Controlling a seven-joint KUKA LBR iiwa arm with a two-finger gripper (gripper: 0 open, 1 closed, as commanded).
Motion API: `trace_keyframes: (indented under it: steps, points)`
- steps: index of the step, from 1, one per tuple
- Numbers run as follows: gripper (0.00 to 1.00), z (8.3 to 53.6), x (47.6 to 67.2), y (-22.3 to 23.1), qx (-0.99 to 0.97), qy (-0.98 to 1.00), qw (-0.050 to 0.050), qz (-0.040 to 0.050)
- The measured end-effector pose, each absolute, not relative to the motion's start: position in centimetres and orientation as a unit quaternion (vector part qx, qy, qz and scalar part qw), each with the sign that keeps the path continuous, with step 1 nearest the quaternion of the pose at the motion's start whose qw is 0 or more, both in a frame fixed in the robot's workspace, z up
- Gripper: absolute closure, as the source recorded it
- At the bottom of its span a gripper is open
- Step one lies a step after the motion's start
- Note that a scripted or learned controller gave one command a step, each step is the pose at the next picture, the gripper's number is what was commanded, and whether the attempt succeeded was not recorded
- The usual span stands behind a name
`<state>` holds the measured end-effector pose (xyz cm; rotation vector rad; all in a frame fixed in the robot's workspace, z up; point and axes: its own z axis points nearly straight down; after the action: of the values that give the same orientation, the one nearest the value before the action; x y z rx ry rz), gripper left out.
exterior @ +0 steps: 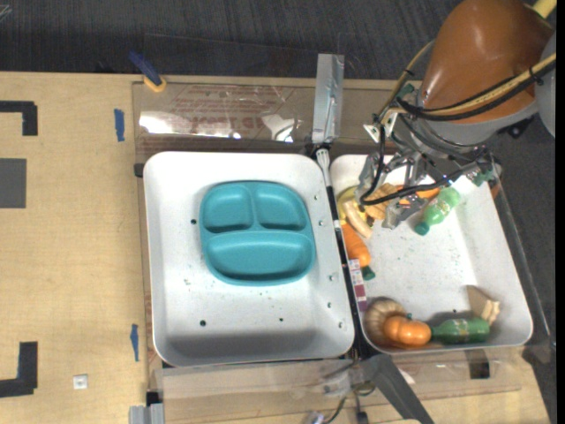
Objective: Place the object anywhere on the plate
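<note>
- Left bin (168, 316): a shallow white bin in the middle of the frame, with small dark specks across its floor.
- Plate (257, 231): a teal divided plate with three compartments, lying flat in the upper half of the left bin, nothing on it.
- Right bin (494, 272): a second white bin touching the left bin along their shared edge, at the right of the frame.
- Arm (485, 51): its orange band fills the upper right of the frame, with dark cables looped below it.
- Gripper (415, 203): low over the upper part of the right bin; whether it is released or clenched cannot be told, since cables and wrist cover it.
- Green bottle (439, 209): tilted, just beside the gripper; contact cannot be judged.
- Carrot (355, 244): an orange toy carrot along the right bin's left wall.
- Banana (351, 208): a yellow curved piece just above the carrot.
- Lower right bin: a brown round item (378, 312), an orange pumpkin-like toy (407, 331), a dark green vegetable (460, 329) and a tan piece (485, 307), clustered near the bottom wall.
</note>
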<state>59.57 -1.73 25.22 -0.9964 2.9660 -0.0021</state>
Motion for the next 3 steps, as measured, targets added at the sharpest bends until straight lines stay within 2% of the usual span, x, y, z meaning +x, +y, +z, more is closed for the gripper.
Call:
trace_keyframes:
  steps: [1, 2, 3]
  points:
    - [1.00, 32.6, 61.1, 3.5, -0.324, 0.946, 0.009, -0.0009]
    - [1.00, 35.4, 61.4, 8.4, -0.310, 0.951, 0.007, 0.0003]
    - [1.00, 32.4, 58.2, 10.9, -0.327, 0.945, 0.002, 0.0009]
